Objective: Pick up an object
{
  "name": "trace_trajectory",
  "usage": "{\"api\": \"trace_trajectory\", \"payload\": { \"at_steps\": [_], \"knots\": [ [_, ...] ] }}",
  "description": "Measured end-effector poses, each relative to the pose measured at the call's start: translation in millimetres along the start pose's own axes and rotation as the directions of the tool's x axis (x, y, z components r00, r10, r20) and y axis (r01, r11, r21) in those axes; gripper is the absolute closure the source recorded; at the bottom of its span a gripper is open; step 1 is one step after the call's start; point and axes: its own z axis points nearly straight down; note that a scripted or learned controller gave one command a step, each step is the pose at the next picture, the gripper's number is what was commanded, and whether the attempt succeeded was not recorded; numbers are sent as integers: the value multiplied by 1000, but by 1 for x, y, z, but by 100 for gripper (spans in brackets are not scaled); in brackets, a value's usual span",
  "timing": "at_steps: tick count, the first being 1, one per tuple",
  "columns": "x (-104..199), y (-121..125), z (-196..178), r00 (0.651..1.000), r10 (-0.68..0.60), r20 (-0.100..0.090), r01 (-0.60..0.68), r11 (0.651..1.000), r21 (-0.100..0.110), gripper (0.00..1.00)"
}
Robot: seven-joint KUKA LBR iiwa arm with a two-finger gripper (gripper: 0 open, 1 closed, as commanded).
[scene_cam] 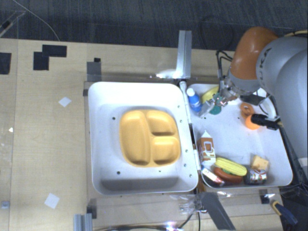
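Note:
My gripper (215,103) hangs low over the back left corner of the right bin (276,150), below the orange wrist band. Right at its tip lies a small teal object (215,110), and a yellow object (209,94) sits just behind it. A blue bottle (194,100) lies to the gripper's left against the bin wall. Whether the teal object is between the gripper's tips is too small to tell.
An orange object (250,119) lies right of the gripper. Along the right bin's front lie a small carton (207,148), a corn cob (231,167), a sausage (228,178), a can (255,177) and a tan block (260,163). The left bin (103,129) holds a yellow divided tray (149,137).

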Motion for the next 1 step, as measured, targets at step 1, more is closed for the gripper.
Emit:
{"api": "trace_trajectory", "payload": {
  "at_steps": [1],
  "knots": [
    [-1,6,-16,1000,-6,13,6,1000,-20,100]
  ]
}}
